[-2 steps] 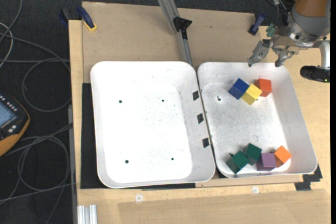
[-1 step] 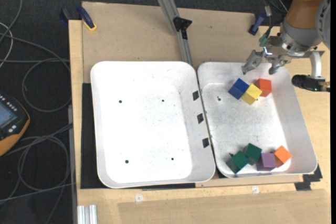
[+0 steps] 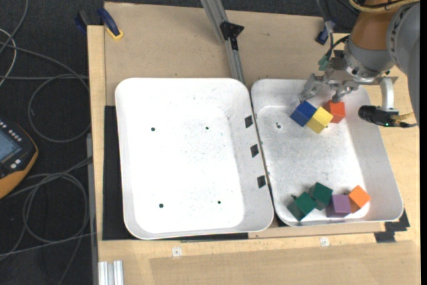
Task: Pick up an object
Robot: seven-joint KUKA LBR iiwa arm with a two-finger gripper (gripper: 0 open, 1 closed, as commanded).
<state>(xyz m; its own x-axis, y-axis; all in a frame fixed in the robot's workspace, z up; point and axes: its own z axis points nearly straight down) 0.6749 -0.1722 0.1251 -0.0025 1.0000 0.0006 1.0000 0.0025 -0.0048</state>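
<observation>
The right bin [image 3: 373,143] is holding two groups of blocks. Near its far end a blue block [image 3: 303,112], a yellow block [image 3: 320,118] and a red block [image 3: 337,110] are sitting together, directly under the gripper [image 3: 328,87]. Whether it is gripping any of them cannot be told. In the near corner two green blocks [image 3: 312,199], a purple block [image 3: 341,203] and an orange block [image 3: 359,196] are lying clustered. The left bin [image 3: 180,157] is sitting alongside.

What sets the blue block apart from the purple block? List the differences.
The blue block sits at the far end of the right bin, just below the claw; the purple block lies at the near edge. The blue block touches a yellow block; the purple one sits between a green block and an orange block. Both are small cubes.
</observation>
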